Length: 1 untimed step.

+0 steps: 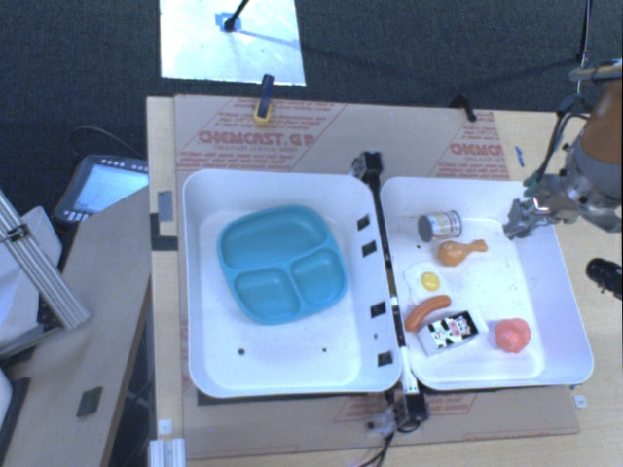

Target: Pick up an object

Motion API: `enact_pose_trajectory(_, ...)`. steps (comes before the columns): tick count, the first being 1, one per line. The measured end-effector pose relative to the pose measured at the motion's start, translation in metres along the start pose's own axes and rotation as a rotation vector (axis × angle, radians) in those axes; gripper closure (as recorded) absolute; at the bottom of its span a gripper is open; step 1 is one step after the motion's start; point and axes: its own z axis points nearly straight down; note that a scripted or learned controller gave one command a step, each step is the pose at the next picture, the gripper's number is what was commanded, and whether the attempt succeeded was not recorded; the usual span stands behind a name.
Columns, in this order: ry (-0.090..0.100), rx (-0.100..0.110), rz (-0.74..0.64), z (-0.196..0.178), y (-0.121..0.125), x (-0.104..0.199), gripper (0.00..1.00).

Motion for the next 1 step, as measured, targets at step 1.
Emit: enact_pose_trajectory(1,0.003,0.005,-0.004,0.0123,-0.0092,0.0541,1.00)
